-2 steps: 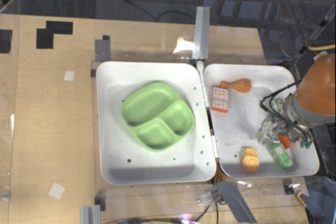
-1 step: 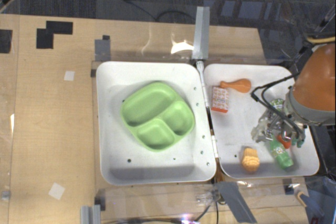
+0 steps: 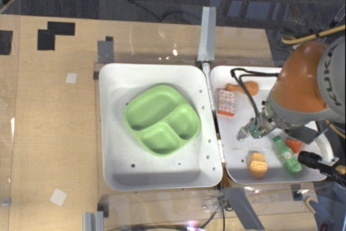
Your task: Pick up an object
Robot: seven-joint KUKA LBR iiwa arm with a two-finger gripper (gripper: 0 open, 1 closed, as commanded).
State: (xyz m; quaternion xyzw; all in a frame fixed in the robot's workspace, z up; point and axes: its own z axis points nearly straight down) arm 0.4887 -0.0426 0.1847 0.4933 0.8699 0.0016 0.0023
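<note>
My gripper (image 3: 251, 131) hangs low over the middle of the right bin (image 3: 235, 170), below the orange wrist band. A yellow-orange lumpy toy (image 3: 258, 164) lies just below it near the bin's front. A green bottle (image 3: 286, 154) with a red piece beside it lies to the gripper's right. A small red and white packet (image 3: 226, 101) rests at the bin's left side, and an orange carrot-like toy (image 3: 244, 86) lies at the back. Nothing shows between the fingers.
The left bin (image 3: 113, 170) holds a green divided plate (image 3: 162, 119). A metal divider post (image 3: 206, 35) stands behind the seam between the bins. A black cable loops across the back of the right bin. The arm's body covers the right bin's right side.
</note>
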